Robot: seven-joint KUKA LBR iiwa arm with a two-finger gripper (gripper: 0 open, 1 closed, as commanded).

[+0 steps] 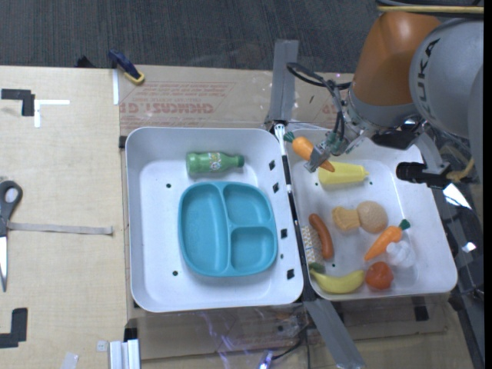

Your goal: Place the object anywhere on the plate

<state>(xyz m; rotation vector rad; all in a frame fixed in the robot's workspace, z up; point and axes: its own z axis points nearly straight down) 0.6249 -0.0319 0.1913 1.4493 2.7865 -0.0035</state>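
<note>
On the desk [61, 206], scissors [6, 221] lie at the far left. The left bin [138, 229] holds a green bottle [214, 161] lying sideways, cap to the right, above a blue plate [227, 227] with 3 compartments. At the right bin's [430, 275] upper left corner, the end effector [323, 154] is closed on an orange carrot [309, 151], its long axis slanting from upper left down to lower right, just above a corn cob [343, 175]. Lower sit a sausage [321, 235], banana [338, 281], another carrot [384, 241] and tomato [378, 275].
</note>
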